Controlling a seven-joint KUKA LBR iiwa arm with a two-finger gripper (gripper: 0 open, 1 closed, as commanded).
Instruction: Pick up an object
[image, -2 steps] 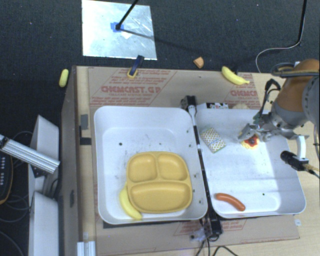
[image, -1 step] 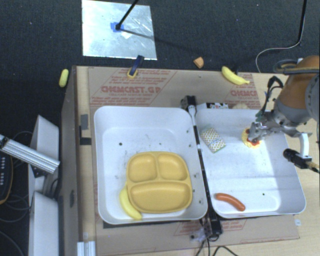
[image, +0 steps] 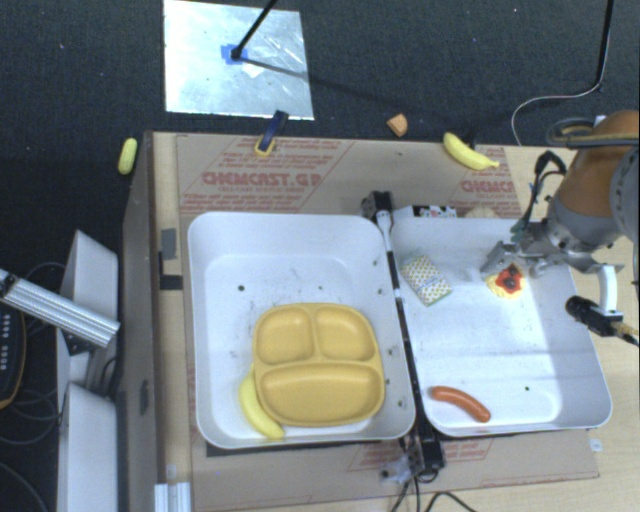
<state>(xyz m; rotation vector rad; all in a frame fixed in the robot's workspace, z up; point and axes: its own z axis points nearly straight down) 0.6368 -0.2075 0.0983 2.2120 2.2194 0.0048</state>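
Note:
In the right bin (image: 575, 400) a small orange and red object (image: 508, 283) lies near the far right. My gripper (image: 512, 262) hangs right over it, at its far edge, and I cannot see whether they touch. A pale patterned block (image: 425, 278) sits near the bin's far left. An orange sausage (image: 460, 402) rests by the near wall. The left bin (image: 215, 300) holds a yellow divided plate (image: 318, 362) with a yellow banana (image: 258, 410) against its near left side.
On the bench behind the bins lie another banana (image: 468, 152), a small orange piece (image: 398, 124) and a blue and yellow clamp (image: 270, 132). A yellow item (image: 127, 155) sits off the bench's far left corner. A metal divider (image: 392, 290) separates the bins.

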